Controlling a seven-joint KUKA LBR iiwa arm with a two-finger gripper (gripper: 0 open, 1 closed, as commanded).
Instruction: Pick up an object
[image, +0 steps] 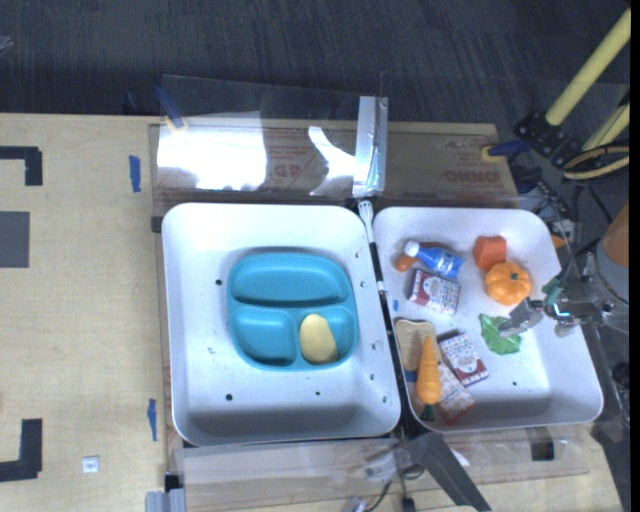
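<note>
My gripper reaches in low over the right side of the right bin. Its tip is just above a small green item and just below an orange pumpkin-shaped toy. Also in this bin are an orange block, a small bottle with a blue label, a red and white carton, a carrot and a red and white packet. Nothing is visibly held by the gripper.
The left bin holds a blue divided tray with a yellow oval object in its lower right compartment. A clear plastic sheet and cardboard lie behind the bins. Yellow-sleeved cables run at the top right.
</note>
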